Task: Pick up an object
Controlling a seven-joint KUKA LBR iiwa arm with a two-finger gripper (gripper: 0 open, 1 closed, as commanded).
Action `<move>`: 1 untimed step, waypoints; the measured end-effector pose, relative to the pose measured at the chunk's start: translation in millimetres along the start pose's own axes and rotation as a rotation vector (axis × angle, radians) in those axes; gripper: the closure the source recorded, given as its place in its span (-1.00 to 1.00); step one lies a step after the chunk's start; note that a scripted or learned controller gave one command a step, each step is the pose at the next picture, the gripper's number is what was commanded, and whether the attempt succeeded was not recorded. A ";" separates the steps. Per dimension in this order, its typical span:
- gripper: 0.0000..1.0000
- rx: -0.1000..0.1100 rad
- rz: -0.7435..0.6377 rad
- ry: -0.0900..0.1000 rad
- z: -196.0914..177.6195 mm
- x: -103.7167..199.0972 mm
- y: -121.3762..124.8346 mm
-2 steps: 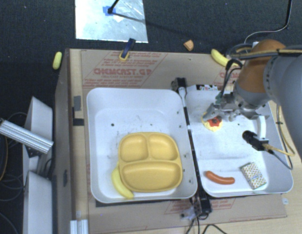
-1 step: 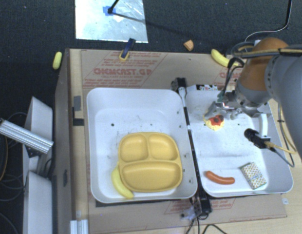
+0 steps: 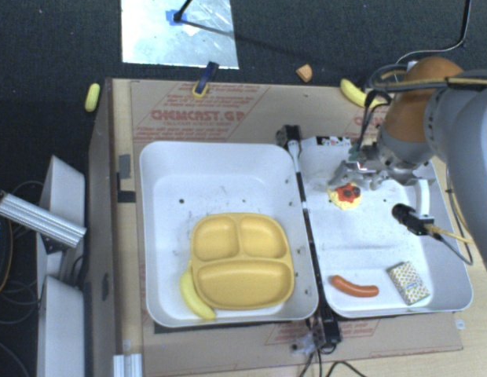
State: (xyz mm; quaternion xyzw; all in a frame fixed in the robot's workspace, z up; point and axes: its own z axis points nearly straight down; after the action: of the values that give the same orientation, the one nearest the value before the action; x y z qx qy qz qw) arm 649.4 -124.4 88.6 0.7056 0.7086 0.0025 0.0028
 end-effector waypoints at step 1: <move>-1.00 0.001 -0.001 0.002 0.3 -3.7 8.5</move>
State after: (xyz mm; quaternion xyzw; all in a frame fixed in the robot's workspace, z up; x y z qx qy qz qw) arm 657.9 -128.0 88.4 0.7052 0.7090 0.0028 0.0020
